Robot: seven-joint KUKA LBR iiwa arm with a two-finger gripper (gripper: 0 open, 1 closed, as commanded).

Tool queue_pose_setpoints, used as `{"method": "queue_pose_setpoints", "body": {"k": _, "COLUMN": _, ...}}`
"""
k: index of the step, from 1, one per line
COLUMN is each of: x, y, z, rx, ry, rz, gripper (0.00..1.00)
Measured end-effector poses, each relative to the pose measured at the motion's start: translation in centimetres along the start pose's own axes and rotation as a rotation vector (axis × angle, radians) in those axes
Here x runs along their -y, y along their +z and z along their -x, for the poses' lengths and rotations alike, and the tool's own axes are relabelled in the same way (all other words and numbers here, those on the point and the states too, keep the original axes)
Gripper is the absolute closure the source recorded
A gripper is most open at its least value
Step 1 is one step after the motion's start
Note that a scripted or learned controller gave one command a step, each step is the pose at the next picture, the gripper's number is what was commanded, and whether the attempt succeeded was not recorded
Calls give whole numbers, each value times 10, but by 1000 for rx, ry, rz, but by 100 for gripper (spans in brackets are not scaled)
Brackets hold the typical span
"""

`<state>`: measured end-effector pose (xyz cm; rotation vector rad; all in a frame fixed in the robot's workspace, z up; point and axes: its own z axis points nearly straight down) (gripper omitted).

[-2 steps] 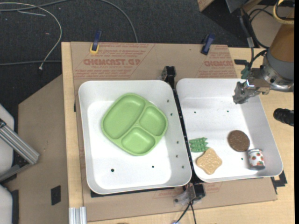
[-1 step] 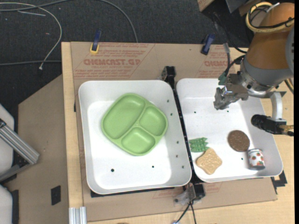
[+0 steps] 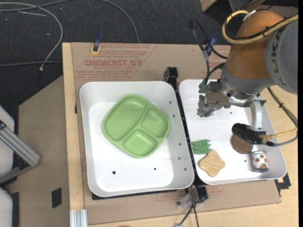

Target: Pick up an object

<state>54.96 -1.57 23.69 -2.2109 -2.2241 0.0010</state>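
My gripper (image 3: pixel 205 109) hangs over the upper left part of the right bin (image 3: pixel 279 167), above bare white floor. Nothing shows in its grasp. Nearer the front of that bin lie a green pea pod (image 3: pixel 200 146), a tan square cracker (image 3: pixel 211 163), a brown round disc (image 3: pixel 240 147) partly hidden by the robot's own hardware, and a small white cup with red marks (image 3: pixel 259 161). The pea pod and cracker are below the gripper in the view. The disc and cup sit to its lower right.
The left bin (image 3: pixel 92 126) holds a green divided plate (image 3: pixel 136 125) near its middle. Both bins rest on a cardboard sheet (image 3: pixel 113 60). The grey and orange arm (image 3: pixel 253 46) crosses the right bin's back edge.
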Motion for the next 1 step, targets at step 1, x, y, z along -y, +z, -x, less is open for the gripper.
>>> {"method": "queue_pose_setpoints", "body": {"k": 1, "x": 19, "y": -5, "z": -57, "rx": 0, "ry": -1, "rz": 0, "gripper": 100}}
